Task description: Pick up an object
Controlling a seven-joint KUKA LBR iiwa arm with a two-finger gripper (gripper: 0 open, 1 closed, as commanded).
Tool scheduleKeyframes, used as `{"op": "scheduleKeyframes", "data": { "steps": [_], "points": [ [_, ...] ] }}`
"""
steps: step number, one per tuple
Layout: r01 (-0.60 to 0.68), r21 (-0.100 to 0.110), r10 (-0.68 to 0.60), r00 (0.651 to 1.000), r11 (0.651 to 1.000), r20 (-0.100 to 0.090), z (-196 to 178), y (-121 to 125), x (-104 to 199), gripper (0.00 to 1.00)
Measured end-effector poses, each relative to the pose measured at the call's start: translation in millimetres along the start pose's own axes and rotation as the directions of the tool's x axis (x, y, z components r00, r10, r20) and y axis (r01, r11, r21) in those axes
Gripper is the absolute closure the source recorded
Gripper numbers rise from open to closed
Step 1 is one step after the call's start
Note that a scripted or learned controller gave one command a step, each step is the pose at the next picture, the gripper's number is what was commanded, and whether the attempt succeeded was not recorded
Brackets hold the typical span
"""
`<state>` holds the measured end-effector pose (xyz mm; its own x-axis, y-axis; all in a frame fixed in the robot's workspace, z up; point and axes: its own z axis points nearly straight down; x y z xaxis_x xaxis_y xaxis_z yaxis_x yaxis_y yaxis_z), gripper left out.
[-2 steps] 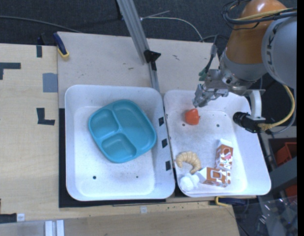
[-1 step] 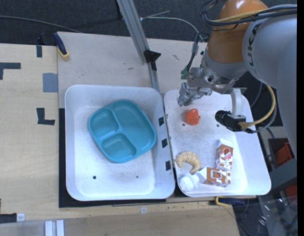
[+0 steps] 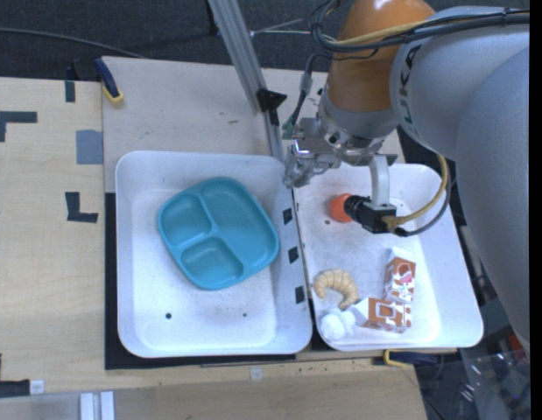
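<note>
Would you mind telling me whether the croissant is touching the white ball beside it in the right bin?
Apart. The camera view shows a thin strip of bin floor between the croissant and the white ball below it.

Left bin (image 3: 135, 234): blue tray (image 3: 218, 232) mid, margins free | Right bin (image 3: 446, 296): near items crowd (image 3: 389, 300), centre open.
</note>
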<state>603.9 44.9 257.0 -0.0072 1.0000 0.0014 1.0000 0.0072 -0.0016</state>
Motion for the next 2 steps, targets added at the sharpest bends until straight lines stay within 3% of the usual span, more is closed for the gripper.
{"op": "scheduleKeyframes", "data": {
  "steps": [1, 2],
  "points": [
    [-0.002, 0.003, 0.002, 1.0, 1.0, 0.001, 28.9, 6.8, 50.9, 1.0],
    [-0.005, 0.001, 0.005, 1.0, 1.0, 0.002, 27.2, 7.3, 48.4, 0.0]
  ]
}}
